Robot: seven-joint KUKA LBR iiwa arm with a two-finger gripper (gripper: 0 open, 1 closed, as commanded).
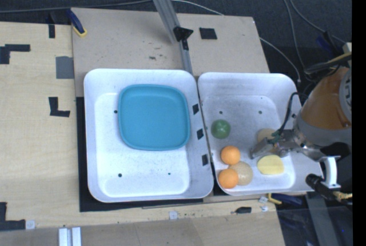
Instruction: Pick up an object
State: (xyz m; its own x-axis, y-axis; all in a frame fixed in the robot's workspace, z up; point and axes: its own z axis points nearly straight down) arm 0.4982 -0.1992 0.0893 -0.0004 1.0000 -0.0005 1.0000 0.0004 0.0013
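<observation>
We saw two shallow white bins side by side on the wooden surface [34, 125]; the left bin [106, 182] held a blue square plate [153, 116] lying flat toward its upper middle, with bare white floor showing around and below it; the right bin [240, 87] held all the small things; a green ball [221, 129] sat near that bin's left wall, about halfway down; below it lay an orange ball [230, 155], and lower still a second orange ball [227, 178] touching a pale beige ball [243, 173] on its right, both close to the bin's lower edge; a pale yellow lump [270, 166] rested to the right of them, near the lower right corner; a dull beige round object [265, 136] lay just above that lump, partly hidden by the arm; the grey arm with its orange band [326, 104] reached in from the right, and the end effector [262, 149] was low inside the right bin, between the beige object and the yellow lump; we could not tell whether it was released or clenched, and nothing was visibly gripped.
</observation>
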